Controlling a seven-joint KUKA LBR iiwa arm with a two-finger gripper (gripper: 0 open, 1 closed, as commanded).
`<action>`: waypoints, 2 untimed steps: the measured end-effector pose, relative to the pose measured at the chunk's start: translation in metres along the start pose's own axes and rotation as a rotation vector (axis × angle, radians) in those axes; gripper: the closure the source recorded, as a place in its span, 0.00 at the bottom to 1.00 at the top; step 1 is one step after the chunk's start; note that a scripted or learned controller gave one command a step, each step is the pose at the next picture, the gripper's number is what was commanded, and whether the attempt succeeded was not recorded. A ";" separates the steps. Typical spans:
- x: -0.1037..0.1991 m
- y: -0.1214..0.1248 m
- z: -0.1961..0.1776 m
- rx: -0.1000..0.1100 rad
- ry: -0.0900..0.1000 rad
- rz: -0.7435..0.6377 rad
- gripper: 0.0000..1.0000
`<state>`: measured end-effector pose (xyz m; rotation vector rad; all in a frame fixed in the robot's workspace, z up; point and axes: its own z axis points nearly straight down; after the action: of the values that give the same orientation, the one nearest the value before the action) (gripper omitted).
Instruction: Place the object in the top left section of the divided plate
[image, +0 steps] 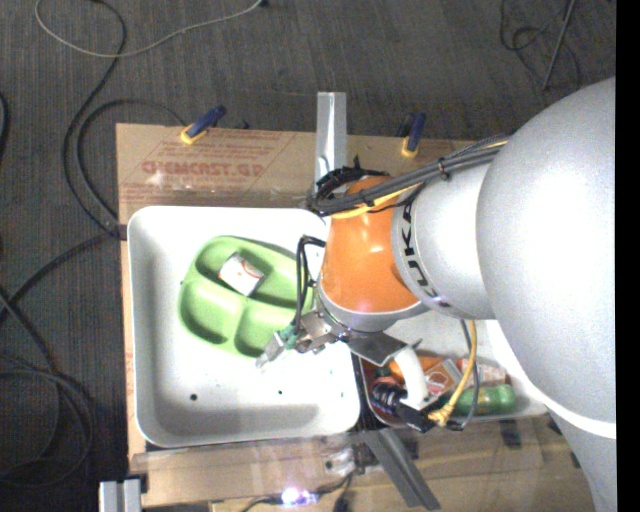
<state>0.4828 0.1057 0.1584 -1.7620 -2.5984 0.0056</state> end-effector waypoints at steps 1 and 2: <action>0.000 0.000 0.000 0.000 0.000 0.000 0.00; 0.000 0.000 0.000 0.000 0.000 0.000 0.00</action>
<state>0.4827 0.1059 0.1583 -1.7614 -2.5982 0.0056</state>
